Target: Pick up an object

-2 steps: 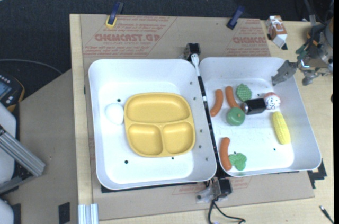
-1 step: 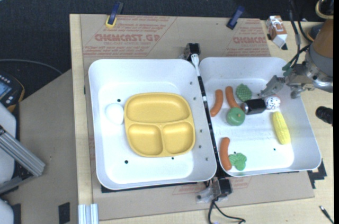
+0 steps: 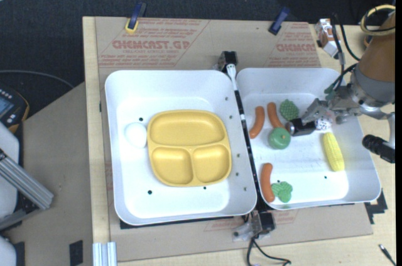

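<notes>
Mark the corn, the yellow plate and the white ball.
corn (image 3: 333,151), camera view, mid-cob
yellow plate (image 3: 188,130), camera view, bare floor of large compartment
white ball (image 3: 135,134), camera view, centre

**Arm reaching in from the right**

The arm (image 3: 379,73) is being extended in from the right edge, with its orange band (image 3: 380,56) being shown above the wrist (image 3: 363,94). The gripper (image 3: 321,115) is being pointed leftward and downward, low at the wrist's end.
</notes>
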Available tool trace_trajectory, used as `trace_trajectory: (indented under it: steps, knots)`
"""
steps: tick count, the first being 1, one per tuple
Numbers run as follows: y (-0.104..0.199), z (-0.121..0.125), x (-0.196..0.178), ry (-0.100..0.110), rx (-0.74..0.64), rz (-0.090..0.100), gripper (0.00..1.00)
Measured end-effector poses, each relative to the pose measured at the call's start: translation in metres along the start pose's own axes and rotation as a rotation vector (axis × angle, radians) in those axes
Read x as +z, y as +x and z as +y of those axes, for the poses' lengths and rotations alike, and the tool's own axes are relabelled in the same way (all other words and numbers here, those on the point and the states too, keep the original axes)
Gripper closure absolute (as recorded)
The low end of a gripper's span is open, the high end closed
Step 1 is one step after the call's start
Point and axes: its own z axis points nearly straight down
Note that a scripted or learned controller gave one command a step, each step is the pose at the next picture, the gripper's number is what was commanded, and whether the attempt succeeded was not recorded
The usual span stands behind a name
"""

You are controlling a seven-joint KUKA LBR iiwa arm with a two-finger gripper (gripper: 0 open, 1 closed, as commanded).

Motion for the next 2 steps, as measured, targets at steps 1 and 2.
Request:
trace_trajectory:
  steps: [1,2]
  knots:
    - [-0.001,0.005,0.031,-0.017,-0.002,-0.005,0.00]
    - [0.000,0.007,0.020,-0.025,-0.001,-0.003,1.00]
